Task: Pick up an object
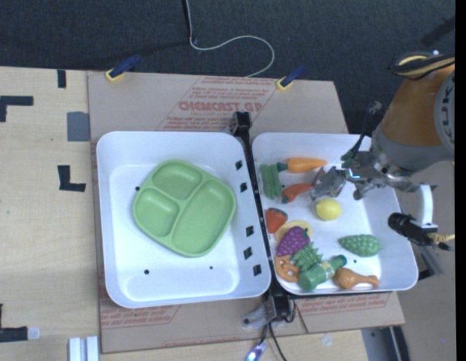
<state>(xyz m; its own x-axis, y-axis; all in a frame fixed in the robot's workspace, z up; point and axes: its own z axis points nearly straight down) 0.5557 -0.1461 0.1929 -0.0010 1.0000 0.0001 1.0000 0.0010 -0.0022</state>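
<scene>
A: Our gripper (325, 184) hangs low in the right bin (383, 277), just above the yellow lemon (328, 210); we cannot tell how it is set.

B: Then we risk a miss. The lemon is round, and the orange carrot (295, 192) lies just beside it; we may nudge either aside.

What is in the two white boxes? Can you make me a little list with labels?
left bin: green divided plate
right bin: toy foods
near divider: carrot, purple grapes
middle: yellow lemon
front: chicken drumstick
gripper: low in the right bin, just above the lemon
held: nothing seen between its fingers
</scene>
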